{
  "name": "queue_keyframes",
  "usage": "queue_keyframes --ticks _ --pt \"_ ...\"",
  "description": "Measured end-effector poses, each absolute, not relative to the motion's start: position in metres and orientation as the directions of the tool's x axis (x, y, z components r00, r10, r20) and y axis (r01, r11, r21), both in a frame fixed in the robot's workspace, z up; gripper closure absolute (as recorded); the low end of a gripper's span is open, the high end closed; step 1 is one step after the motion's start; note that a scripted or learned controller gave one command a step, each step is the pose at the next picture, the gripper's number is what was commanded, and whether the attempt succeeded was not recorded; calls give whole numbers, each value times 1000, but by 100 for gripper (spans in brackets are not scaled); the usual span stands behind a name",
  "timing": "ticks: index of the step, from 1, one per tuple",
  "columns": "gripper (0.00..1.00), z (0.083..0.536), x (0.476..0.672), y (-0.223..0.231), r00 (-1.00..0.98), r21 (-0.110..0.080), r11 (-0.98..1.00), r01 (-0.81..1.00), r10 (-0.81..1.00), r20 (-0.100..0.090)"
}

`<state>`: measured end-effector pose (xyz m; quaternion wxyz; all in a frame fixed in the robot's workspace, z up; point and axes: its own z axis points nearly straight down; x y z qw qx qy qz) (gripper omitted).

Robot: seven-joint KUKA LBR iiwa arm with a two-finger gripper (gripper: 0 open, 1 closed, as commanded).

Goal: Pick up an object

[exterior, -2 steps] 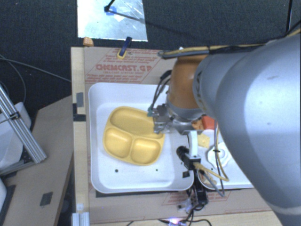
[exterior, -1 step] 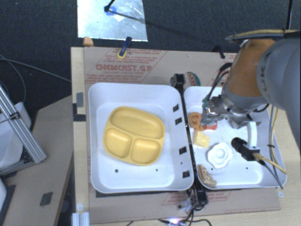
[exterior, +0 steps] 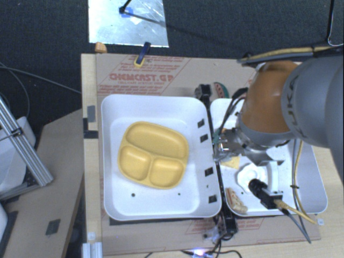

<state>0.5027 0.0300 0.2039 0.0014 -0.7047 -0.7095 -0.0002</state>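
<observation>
Grey KUKA arm (exterior: pixel 317 101) reaching in from right, seen from above.
Orange band (exterior: pixel 269 98) above wrist; wrist angled down-left; gripper (exterior: pixel 223 149) low, partly hidden.

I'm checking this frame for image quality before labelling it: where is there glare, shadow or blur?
Camera view: the shiny sheet above the bench shows bright glare; the left bin is evenly lit, so the yellow divided tray reads sharp with soft shadows in its compartments; the arm looms large and slightly soft, shading the right bin; the small things beneath it are hard to identify.
</observation>
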Motion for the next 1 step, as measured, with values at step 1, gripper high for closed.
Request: queue_keyframes --ticks 1 --pt "100 299 521 96 -12 12 12 1000 1000 4"
